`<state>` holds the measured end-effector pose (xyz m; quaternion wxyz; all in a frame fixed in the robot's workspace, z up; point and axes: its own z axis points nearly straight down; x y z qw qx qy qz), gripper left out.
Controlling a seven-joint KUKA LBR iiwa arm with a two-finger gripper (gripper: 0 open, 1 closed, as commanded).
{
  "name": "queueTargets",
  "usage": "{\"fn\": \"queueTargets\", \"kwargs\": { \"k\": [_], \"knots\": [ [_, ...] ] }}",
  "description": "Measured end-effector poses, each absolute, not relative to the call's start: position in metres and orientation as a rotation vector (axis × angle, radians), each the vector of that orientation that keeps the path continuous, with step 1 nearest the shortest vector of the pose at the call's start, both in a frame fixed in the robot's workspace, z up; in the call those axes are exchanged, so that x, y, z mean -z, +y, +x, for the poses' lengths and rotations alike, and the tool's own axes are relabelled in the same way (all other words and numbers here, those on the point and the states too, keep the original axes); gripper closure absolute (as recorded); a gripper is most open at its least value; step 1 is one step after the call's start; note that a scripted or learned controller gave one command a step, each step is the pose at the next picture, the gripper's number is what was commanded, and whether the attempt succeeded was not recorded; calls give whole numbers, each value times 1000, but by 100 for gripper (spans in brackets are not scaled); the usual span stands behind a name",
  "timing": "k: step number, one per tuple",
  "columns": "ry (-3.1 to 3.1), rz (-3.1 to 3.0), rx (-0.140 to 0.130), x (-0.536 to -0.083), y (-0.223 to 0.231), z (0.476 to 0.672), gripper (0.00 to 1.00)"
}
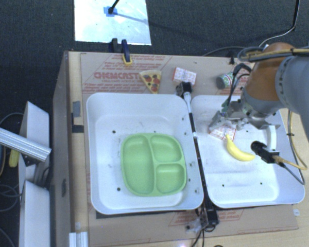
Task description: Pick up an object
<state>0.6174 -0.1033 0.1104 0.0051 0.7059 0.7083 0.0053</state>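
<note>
Across the bench [118,68], brown board printed in red, bearing two shallow white bins side by side on dark carpet. Left bin [100,112]: holds a green divided plate [153,163], untouched. Right bin [247,189]: holds a banana [238,152], lying flat just beside a red-and-white packet [222,133]. Above these, hanging low, the gripper [227,118] on the grey arm; whether clenched or released, cannot tell, being blurred against the packet. Nothing lifted yet by the look of it, so grasp and raise both left to do. Behind the bins: a toy pizza slice [152,80] and a small card [185,75].
</note>
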Motion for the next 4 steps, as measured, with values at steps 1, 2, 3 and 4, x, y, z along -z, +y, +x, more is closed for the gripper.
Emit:
{"fn": "queueTargets", "kwargs": {
  "k": [1, 2, 3, 4],
  "knots": [
    [2223, 2219, 1, -84, -133, 591, 0],
    [2223, 2216, -3, -95, -132, 592, 100],
    [2225, 2215, -6, -186, -43, 578, 100],
    [2224, 2217, -2, -185, -44, 577, 0]
  ]
}}
